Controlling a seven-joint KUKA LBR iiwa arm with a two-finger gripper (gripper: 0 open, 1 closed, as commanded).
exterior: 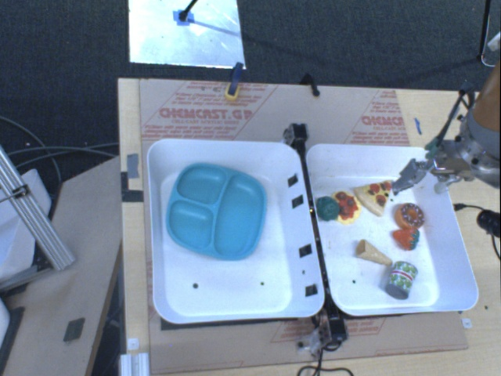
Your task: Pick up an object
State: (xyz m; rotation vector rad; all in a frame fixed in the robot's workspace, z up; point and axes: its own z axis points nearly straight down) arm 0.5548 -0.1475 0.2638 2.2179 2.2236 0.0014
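The right bin [446, 288] holds several toy foods: a pizza slice [374, 194], a green broccoli piece [326, 207], a red and yellow piece [348, 207], a chocolate donut [409, 215], a red strawberry [405, 238], a tan cone [373, 251] and a small can [401, 279]. My gripper [416, 185] hangs over the bin's upper right part, just right of the pizza slice and above the donut. It is open, with nothing between its fingers. One fingertip [396, 186] points down-left toward the pizza slice.
A blue divided plate [217, 211] lies in the left bin [168, 288]. A black ridge with clips [305, 210] separates the two bins. Cables [450, 124] trail near the arm at the right edge.
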